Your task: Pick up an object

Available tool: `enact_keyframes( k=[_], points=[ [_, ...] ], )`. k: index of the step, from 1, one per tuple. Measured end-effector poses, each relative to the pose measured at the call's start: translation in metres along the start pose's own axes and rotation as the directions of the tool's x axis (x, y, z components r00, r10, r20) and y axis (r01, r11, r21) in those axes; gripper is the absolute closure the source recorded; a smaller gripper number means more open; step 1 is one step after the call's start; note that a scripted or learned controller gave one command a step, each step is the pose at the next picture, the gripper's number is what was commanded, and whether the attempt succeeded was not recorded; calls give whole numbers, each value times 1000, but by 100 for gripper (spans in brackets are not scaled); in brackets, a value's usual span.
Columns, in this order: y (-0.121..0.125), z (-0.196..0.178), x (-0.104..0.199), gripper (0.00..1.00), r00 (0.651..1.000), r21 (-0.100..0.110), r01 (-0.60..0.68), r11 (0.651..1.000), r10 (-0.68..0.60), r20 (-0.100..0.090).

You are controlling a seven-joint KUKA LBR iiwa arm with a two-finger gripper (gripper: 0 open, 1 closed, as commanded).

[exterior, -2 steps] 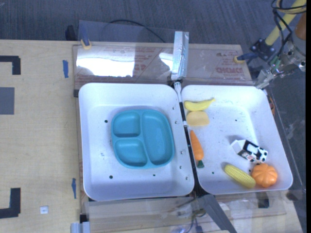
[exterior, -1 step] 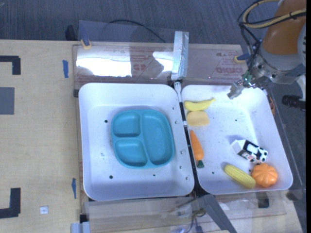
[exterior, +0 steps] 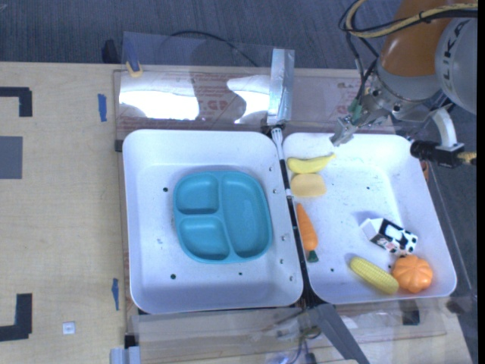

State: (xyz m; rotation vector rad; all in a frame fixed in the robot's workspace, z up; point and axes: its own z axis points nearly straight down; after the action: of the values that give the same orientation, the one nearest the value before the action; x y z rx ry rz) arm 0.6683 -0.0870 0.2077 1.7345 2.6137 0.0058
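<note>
Hovering over right bin's [exterior: 424, 174] far rim, gripper [exterior: 342, 133], seemingly above banana [exterior: 311, 163].

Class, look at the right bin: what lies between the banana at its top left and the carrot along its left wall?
In the camera view, a pale yellow block lies between the banana and the carrot, just below the banana.

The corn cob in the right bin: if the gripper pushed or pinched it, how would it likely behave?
The corn cob looks rounded and tapered, so a side push would probably roll it. It lies right beside the small pumpkin near the bin's front rim, which may block rolling that way. Its glossy surface suggests a stiff toy, possibly slippery in a pinch.
</note>
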Motion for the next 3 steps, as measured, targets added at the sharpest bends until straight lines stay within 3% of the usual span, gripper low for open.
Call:
enact_keyframes(
  k=[1,2,3],
  points=[
    [0,-11,-2,100,1000,-5,-2,1000,2,4],
    [25,-11,63,100,987,4,-159,987,159,0],
    [4,-128,8,100,975,-10,-222,975,222,6]
  ],
)
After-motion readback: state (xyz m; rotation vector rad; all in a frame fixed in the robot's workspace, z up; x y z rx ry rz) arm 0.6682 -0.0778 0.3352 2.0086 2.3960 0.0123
